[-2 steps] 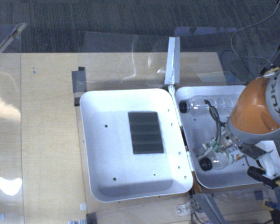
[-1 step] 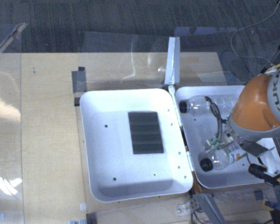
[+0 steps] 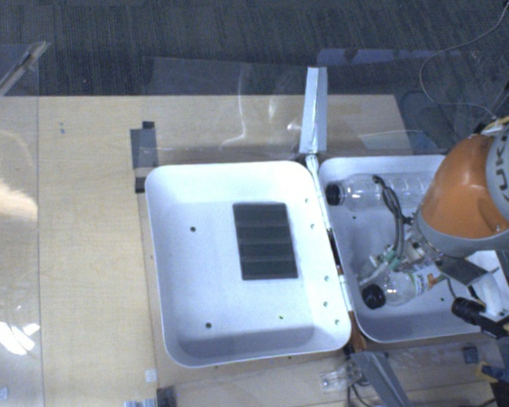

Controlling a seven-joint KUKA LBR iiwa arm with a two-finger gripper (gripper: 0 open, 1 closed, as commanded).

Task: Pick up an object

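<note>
In the right bin (image 3: 417, 328), a clear plastic bottle (image 3: 399, 288) with a black cap lies on its side near the front. A second clear bottle (image 3: 357, 189), also black-capped, lies along the back wall. My gripper (image 3: 395, 258) reaches down into this bin just above the front bottle, below the arm's orange band (image 3: 465, 196). Cables and the wrist hide much of it. A black ridged rectangular pad (image 3: 264, 240) lies flat in the middle of the left bin (image 3: 181, 272).
The two bins meet at a thin wall (image 3: 333, 245). A metal bar (image 3: 312, 122) stands behind that junction. Clear plastic sheeting covers the wooden bench (image 3: 68, 253) to the left. Black brackets (image 3: 144, 149) sit at the left bin's corners.
</note>
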